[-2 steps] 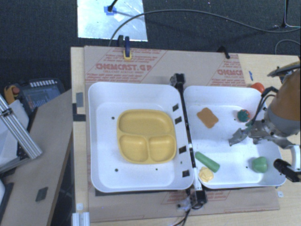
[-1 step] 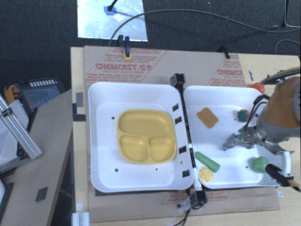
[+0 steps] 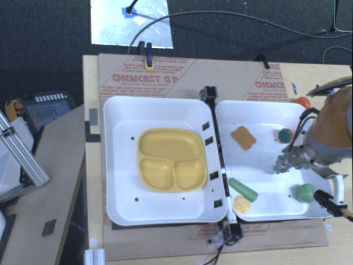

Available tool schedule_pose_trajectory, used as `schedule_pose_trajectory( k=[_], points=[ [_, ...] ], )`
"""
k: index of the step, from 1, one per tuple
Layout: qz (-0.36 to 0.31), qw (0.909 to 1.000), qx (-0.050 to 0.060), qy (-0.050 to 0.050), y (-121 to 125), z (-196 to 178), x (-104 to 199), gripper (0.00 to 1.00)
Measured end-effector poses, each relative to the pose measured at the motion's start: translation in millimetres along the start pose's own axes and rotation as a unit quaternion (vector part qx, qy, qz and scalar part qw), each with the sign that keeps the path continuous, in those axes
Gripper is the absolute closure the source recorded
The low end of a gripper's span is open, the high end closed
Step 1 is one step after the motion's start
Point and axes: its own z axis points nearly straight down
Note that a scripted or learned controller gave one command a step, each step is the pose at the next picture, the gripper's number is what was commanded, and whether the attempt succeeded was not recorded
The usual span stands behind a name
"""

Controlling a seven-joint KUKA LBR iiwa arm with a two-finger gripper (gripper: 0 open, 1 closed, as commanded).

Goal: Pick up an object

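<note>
Gripper [image 3: 284,163] is seen low over the right bin [image 3: 259,108], right of centre; jaw state cannot be told, nothing visibly held. Scattered in that bin: tan flat piece [image 3: 243,137] far-left, green cylinder [image 3: 243,189] and yellow piece [image 3: 241,204] near-left, small teal object [image 3: 284,135] far-right, green round object [image 3: 304,192] near-right. A yellow compartment tray [image 3: 170,159] is sat in the left bin [image 3: 118,164].

Red "CHEMCAST GP" print, twice, on brown board [image 3: 165,73] under bins; right one partly hidden.
</note>
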Motion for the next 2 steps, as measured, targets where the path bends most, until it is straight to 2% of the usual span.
schedule_pose_trajectory(
  k=[1, 2],
  points=[
    [-0.001, 1.0000, -0.001, -0.001, 6, -61, -7, 1.00],
    [-0.002, 1.0000, -0.001, 0.000, 5, -115, 3, 1.00]
  ],
)
